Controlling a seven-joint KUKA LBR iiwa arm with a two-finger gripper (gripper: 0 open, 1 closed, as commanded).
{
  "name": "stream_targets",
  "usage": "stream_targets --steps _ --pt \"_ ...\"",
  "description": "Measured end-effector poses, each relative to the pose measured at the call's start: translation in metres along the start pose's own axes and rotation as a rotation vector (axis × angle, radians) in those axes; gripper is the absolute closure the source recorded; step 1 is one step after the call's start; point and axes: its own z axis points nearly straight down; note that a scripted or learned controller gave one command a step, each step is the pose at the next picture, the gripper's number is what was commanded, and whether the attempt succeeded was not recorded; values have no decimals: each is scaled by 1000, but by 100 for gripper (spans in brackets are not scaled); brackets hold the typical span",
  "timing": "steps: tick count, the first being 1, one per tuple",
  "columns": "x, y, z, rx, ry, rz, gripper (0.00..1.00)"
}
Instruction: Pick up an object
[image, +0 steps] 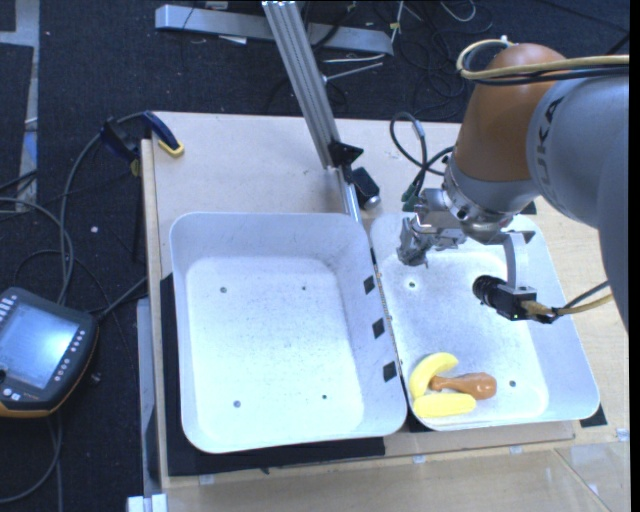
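Grey arm (585, 130) ("KUKA" lettering, part-hidden)

We count two white bins on the counter (250, 160): the left bin (270, 330) and the right bin (555, 340). In the right bin we count two loose things lying together near its front edge: one yellow banana-shaped piece (435, 385) and one brown drumstick-shaped piece (472, 385). We count one arm (540, 110), carrying one hand (413, 250). Beside the counter, on the floor, we count one handheld controller with a screen (40, 350).
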Motion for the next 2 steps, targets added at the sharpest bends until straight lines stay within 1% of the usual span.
stream_targets --steps 1,2 --pt "44 19 -6 -1 0 1 100" --pt "94 33 9 1 0 1 100"
